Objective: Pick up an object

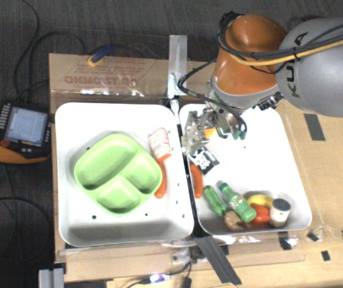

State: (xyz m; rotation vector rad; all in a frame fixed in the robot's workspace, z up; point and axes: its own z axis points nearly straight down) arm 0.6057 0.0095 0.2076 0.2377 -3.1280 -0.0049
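Note:
My gripper (206, 129) hangs low over the upper left part of the right bin (279, 155), close to the wall between the bins. Just below it lies a small black-and-white object (205, 159); I cannot tell whether they touch. An orange carrot (197, 182) lies beneath that, along the bin's left wall. At the bin's front sits a cluster: a green vegetable (214, 200), a green bottle (235, 200), a yellow piece (259, 200), a white jar (280, 209) and a brown item (234, 221).
The left bin (69, 125) holds a green divided plate (118, 173), a white-and-orange packet (158, 142) and an orange stick (161, 183) at its right wall. The orange wrist (249, 53) looms over the right bin's back edge. A handheld pendant (18, 131) lies at far left.

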